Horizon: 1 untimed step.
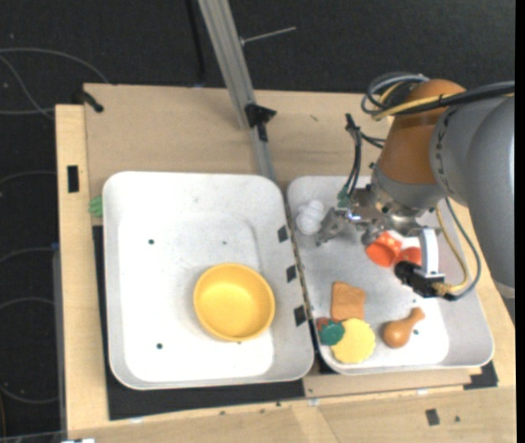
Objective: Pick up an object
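Camera view: yellow bowl (234,301) in left bin (188,206), toys in right bin (460,335).

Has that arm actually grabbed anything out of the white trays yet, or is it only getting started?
Nothing looks lifted yet. The tool hangs low over the right bin, near a small orange object and a white ball. The yellow bowl sits alone in the left bin. Gripping and raising something is still ahead.
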Each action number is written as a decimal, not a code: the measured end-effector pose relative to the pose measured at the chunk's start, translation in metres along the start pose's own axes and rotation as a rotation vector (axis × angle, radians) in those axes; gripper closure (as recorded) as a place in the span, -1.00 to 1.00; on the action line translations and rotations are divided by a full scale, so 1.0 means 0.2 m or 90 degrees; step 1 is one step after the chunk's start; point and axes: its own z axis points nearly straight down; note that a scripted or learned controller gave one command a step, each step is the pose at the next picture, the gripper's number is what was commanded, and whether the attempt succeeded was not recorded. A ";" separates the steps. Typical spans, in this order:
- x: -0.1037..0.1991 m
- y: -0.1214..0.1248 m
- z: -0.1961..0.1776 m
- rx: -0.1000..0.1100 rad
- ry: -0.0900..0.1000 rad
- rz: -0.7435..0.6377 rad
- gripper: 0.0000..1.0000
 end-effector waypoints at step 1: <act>0.00 0.01 -0.07 -0.004 0.002 0.003 1.00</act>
